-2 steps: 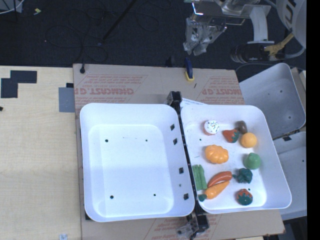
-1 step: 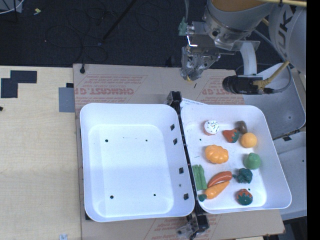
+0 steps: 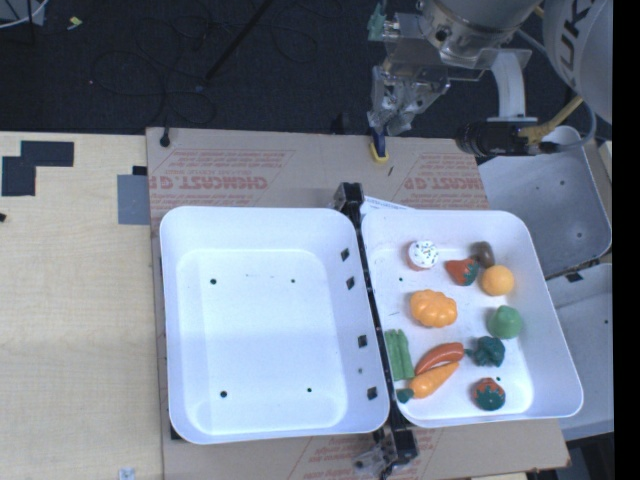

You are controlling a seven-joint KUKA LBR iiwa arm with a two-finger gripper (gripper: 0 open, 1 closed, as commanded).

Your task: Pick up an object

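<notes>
The right bin (image 3: 553,368) holds several toy foods: a white-topped cupcake (image 3: 423,255), a red piece (image 3: 462,271), a brown piece (image 3: 483,252), an orange ball (image 3: 496,280), a yellow-orange pumpkin (image 3: 433,309), a green ball (image 3: 505,322), dark green broccoli (image 3: 488,351), a red chili (image 3: 440,355), a carrot (image 3: 435,379), green beans (image 3: 398,354) and a red-and-green piece (image 3: 489,394). My gripper (image 3: 381,138) hangs high over the far edge of the board, behind the seam between the bins, well away from the foods.
The left white bin (image 3: 175,318) sits beside the right one, joined at a black clip seam (image 3: 358,288). Both rest on a cardboard sheet (image 3: 250,173). A grey metal plate (image 3: 545,198) lies at the right, under the arm.
</notes>
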